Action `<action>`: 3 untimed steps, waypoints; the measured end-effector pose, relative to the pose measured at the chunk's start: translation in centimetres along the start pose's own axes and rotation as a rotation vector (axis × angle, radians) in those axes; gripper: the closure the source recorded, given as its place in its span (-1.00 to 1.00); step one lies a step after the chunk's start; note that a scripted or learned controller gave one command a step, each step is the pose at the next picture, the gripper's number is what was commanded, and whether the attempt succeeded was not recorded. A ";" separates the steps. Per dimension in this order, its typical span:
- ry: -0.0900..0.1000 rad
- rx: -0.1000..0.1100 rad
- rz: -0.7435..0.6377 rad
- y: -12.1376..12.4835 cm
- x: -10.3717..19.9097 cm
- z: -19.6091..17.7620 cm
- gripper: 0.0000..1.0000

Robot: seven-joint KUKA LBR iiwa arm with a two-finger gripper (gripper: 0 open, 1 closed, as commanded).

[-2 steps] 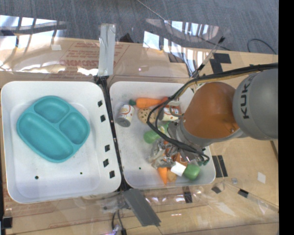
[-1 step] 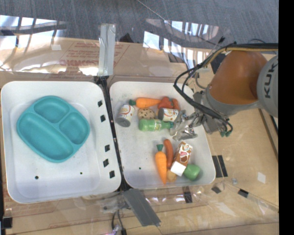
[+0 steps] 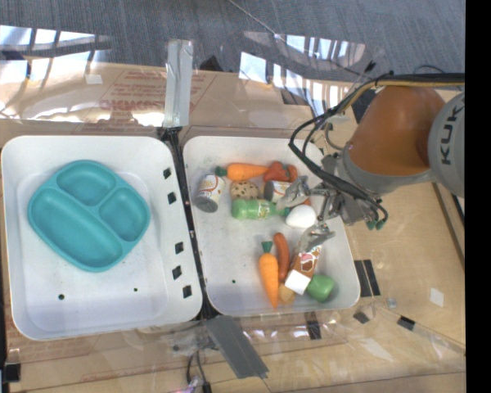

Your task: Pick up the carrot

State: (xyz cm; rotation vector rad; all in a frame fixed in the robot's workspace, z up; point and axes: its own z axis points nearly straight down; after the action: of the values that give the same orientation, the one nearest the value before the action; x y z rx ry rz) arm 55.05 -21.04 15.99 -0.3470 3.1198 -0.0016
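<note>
Carrot (image 3: 268, 278) near right bin's (image 3: 229, 301) front rim, bare floor leftward | hand (image 3: 315, 219) above clutter, grip unreadable

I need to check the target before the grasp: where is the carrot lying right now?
One carrot lies in the right bin, near its front edge, beside a thin red-orange piece. A second carrot lies at the back.

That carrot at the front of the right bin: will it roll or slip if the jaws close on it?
The carrot looks like a smooth, tapered plastic toy, so it would probably stay stiff and feel light. Its round, narrowing body may slide out of the grip toward the thin end. It lies against a red piece and a white block, so it would likely nudge them rather than roll far.
</note>
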 end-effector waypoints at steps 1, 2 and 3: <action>-0.009 0.003 -0.097 7.2 1.5 5.7 -1.00; 0.002 -0.004 -0.090 10.6 3.4 6.8 -1.00; 0.001 -0.003 -0.097 10.7 3.3 5.8 1.00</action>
State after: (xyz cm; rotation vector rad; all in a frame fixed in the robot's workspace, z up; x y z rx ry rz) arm 49.54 -11.34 10.18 -0.4974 3.1003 0.0026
